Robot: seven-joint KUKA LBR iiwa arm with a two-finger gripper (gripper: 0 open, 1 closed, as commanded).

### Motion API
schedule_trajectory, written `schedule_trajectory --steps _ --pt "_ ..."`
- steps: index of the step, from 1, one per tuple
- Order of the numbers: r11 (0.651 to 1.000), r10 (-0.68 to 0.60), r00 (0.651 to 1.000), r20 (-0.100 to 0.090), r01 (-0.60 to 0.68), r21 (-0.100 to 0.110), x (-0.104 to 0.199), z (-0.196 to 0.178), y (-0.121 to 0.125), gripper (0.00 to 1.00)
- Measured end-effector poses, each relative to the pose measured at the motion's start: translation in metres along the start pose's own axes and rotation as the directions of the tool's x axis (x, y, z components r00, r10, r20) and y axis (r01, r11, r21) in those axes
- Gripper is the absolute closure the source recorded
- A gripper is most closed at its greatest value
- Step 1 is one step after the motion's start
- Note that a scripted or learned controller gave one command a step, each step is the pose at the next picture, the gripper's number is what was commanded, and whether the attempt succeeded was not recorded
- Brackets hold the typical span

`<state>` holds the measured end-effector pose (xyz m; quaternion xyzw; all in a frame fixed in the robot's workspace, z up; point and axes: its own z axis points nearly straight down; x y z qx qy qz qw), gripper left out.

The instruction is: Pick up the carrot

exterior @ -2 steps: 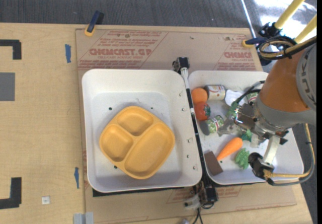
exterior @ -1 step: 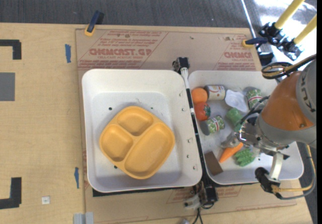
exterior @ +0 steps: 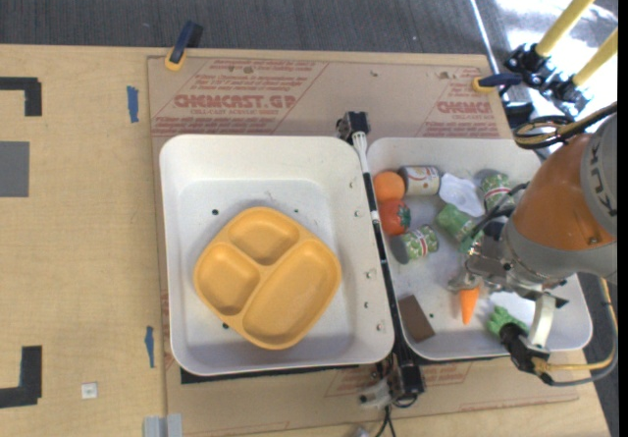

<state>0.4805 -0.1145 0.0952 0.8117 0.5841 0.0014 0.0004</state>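
Arm (exterior: 564, 219) over right bin (exterior: 579, 332); carrot (exterior: 469, 302) upright, tip toward bottom.

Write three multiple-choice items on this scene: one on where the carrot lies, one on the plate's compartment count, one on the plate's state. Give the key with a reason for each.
1. Where is the carrot?
A. In the right bin, just below the gripper
B. On the yellow plate
C. On the cardboard outside both bins

2. How many compartments does the yellow plate have?
A. Two
B. Three
C. Five

3. What is the state of the yellow plate?
A. Turned upside down
B. Stacked with cans
C. Lying right way up in the left bin, nothing in its compartments

Answers:
1. A: the small orange carrot lies on the floor of the right bin, at the gripper.
2. B: ridges divide it into one large and two smaller sections.
3. C: its hollows face up and show bare yellow, inside the left bin.
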Motion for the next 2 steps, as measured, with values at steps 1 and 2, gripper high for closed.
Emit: schedule_trajectory --steps 1,2 --pt "1.0 -0.029 1.0 0.0 0.029 0.004 -0.014 0.01 0.003 1.0" --pt "1.0 0.007 1.0 0.0 -0.007 0.003 0.072 -0.089 -0.025 1.0"
